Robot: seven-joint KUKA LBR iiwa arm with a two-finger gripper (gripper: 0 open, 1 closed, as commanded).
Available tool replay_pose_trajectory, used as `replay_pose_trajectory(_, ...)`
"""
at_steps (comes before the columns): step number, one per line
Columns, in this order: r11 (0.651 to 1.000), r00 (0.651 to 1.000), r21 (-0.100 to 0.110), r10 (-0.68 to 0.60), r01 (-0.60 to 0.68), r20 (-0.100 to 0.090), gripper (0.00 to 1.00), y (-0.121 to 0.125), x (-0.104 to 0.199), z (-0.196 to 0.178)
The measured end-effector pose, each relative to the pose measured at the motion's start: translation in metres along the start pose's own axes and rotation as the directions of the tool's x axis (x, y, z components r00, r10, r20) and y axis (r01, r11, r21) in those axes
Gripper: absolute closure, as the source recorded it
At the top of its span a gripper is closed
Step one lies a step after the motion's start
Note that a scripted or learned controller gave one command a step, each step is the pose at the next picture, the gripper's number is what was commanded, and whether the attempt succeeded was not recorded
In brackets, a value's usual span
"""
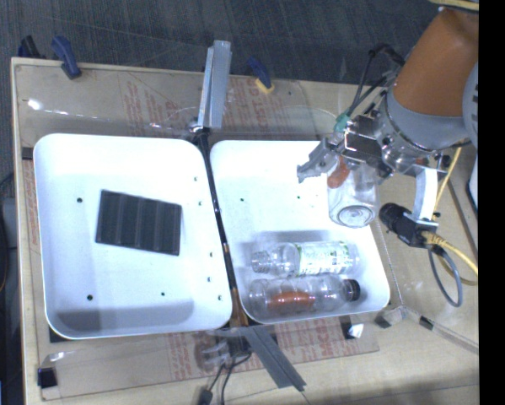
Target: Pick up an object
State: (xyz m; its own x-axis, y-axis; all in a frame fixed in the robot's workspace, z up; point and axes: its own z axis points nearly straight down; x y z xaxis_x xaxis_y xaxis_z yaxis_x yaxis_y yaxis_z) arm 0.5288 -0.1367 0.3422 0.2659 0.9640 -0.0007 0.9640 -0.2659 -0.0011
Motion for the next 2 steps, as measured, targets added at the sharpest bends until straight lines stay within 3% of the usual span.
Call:
replay_pose_trajectory(1,0.996,0.996,0.008,-0.085,0.085,0.001,0.00,0.013,-0.059,0.094)
replay_pose_trajectory(2,0.978,0.978,0.001,-0.208,0.208,0.000,0.00,0.042,-0.056,0.090)
